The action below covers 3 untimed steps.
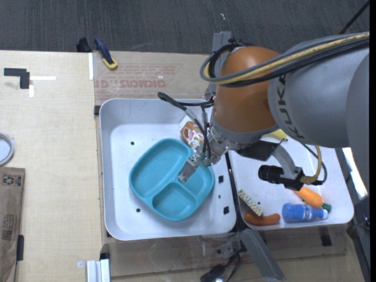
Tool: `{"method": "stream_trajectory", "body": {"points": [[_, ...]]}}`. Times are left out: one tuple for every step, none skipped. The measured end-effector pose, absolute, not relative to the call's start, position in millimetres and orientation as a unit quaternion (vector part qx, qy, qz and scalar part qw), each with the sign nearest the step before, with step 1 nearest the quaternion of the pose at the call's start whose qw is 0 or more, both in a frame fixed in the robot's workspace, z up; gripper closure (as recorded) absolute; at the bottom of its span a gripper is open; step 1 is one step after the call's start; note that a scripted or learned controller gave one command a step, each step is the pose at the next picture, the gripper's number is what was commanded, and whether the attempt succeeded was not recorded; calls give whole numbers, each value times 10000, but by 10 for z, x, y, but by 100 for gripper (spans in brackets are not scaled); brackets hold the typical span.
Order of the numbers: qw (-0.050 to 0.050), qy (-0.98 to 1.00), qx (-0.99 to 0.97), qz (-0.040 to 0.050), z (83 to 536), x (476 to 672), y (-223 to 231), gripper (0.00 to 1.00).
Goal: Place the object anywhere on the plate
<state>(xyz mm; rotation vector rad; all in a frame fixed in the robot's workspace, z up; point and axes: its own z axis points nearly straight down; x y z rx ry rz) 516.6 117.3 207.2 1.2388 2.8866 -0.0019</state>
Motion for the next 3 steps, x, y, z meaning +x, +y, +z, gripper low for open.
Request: {"method": "stream_trajectory", "body": {"points": [[-8, 9067, 4217, -10, 1907, 4775, 711, 0], [4, 9323, 3617, -4, 2134, 4923, 1317, 0], [-4, 9177, 3973, -9, 1908, 4777, 280, 0]]}}
